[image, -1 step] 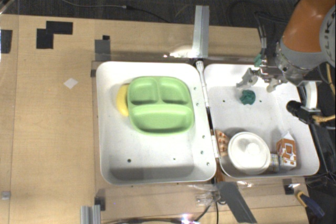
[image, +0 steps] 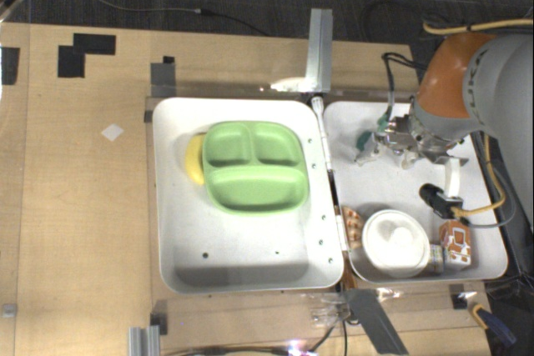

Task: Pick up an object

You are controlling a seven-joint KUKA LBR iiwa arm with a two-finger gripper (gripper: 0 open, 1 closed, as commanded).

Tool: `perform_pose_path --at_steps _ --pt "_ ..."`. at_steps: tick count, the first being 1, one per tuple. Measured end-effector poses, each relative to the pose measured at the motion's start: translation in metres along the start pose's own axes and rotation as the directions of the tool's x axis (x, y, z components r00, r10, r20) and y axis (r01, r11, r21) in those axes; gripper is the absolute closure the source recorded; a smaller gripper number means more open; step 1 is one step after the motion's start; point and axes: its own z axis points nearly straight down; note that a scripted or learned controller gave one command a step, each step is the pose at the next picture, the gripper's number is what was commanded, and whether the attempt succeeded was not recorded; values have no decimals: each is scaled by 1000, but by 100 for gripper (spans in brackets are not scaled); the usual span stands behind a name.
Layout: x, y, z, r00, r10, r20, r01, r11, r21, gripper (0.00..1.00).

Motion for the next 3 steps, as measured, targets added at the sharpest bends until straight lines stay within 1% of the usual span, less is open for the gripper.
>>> perform_pose_path --at_steps 1,2,3 --pt "21 51 10 1000 9 1 -9 1000 -1 0" --pt "22 53 -3 1000 3 3 -3 1000 -6 100" --pt "75 -13 -99 997 -80 0 80 997 -1 100"
